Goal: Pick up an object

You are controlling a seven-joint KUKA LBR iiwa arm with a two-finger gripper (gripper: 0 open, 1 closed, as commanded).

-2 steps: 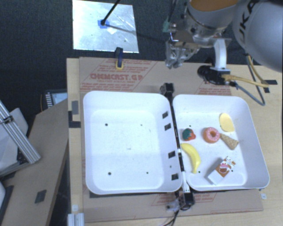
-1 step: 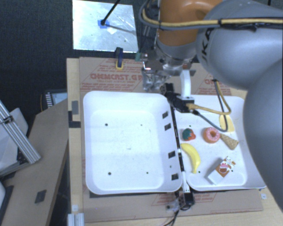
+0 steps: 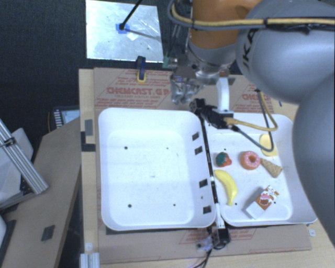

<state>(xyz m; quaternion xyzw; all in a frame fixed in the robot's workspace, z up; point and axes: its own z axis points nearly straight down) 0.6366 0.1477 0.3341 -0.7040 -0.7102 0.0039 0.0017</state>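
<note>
Far left: slanted aluminium extrusion rail, ribbed metal, off the bench edge. Top left, behind the bench: shiny crinkled foil-like sheet w/ a bit of blue tape on it. Just below, a small yellow-and-blue clamp sits on the tan cardboard sheet w/ red print that lies under both bins.

Left shallow white plastic bin: smooth, rounded corners, a few dark dots on its floor. Black clips run down the seam where it meets the right shallow white plastic bin.

Gripper hangs above the cardboard at the back, near the top of the seam, over neither bin's floor; metallic, blurry, so whether it's released or clenched – cannot tell. Nothing visible in it. Black bracket w/ yellow cable sits just right of it, over the right bin's back corner.

Task things all in the right bin, well apart from the gripper: small round red-and-green toy fruit by the seam; curved glossy yellow toy banana just below it; pink ring-shaped toy donut to the right; tan wedge-shaped piece touching or just beside the donut; pale yellow rounded object above, partly behind the cable; white block w/ red-patterned top near the front.

Right: big grey arm w/ orange band overhangs the right bin's far side.
</note>
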